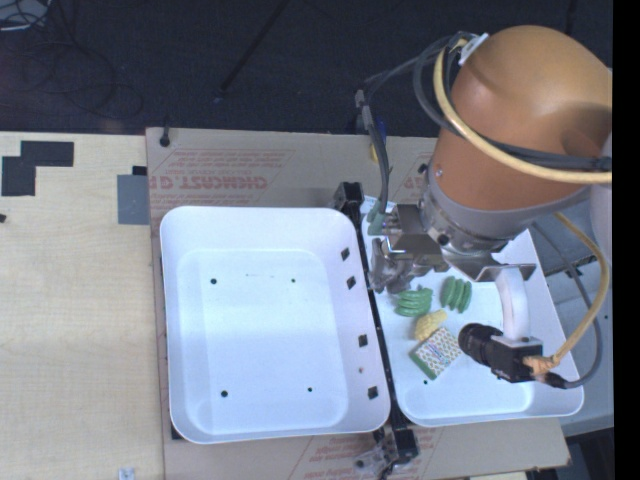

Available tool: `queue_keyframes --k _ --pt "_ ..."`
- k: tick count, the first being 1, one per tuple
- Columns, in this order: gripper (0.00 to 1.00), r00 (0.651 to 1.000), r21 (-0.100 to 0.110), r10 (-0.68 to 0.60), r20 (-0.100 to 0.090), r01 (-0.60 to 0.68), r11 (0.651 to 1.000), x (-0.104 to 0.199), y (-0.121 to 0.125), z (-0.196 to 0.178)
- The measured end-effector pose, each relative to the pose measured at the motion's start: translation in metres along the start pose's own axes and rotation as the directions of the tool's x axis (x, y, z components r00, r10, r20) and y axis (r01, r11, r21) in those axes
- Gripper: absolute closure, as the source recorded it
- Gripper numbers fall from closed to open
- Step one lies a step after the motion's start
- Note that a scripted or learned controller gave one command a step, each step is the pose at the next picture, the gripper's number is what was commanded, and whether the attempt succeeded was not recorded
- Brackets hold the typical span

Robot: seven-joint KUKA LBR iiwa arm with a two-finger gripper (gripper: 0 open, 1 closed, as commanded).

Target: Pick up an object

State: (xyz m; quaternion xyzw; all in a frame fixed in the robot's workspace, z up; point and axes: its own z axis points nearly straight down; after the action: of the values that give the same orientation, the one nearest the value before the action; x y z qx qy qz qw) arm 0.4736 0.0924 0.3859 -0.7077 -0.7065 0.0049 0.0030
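I'm seeing the pickable things lying in the right bin (480, 400), near its left wall: green ridged piece (413, 301), second green piece (457, 294), yellow piece (431, 323), and speckled packet (437, 351) just below it. The gripper (383, 271) is hanging just beside the first green piece. I'm not able to tell whether it's spread or shut. The left bin (260, 368) is sitting alongside.

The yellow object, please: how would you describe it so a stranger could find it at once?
Look in the right-hand white bin, under the arm. Near its left wall, the yellow object lies between a green ridged piece above and a green-edged square below. It alone is yellow.
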Motion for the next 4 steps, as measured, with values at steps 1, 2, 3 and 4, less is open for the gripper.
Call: queue_keyframes --k 1,2,3,4 --pt "1.0 1.0 -0.016 -0.008 -0.005 0.008 1.0 0.054 0.012 -0.079" --pt "1.0 1.0 -0.016 -0.008 -0.005 0.008 1.0 0.112 0.021 -0.156" --pt "1.0 1.0 -0.007 0.006 -0.001 -0.006 1.0 0.019 0.0 -0.152" --pt "1.0 1.0 -0.007 -0.004 -0.002 0.004 1.0 0.04 0.0 -0.151"
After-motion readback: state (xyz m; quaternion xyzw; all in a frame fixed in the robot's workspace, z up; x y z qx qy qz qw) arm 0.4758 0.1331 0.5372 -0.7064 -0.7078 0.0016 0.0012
